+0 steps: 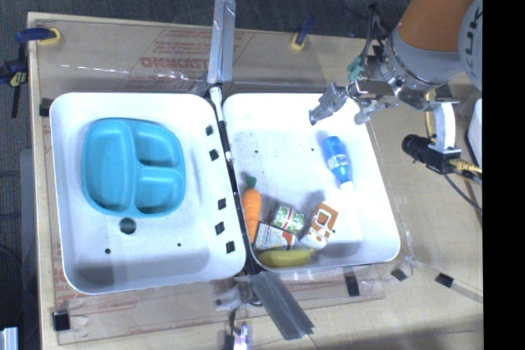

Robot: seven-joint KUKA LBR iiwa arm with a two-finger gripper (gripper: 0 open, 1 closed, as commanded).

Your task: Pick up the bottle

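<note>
Bottle lies just below the claw, which hovers wide open, holding nothing; carrot farther down-left.

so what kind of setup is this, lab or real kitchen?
Looks like a robot lab test bench, not a kitchen. Two white bins are fixed side by side on a clamped board, the arm reaches in over a small blue bottle, and toy-like food such as a carrot lies alongside.

arm: reaching from right | gripper: fingers apparently spread; holding nothing
</note>
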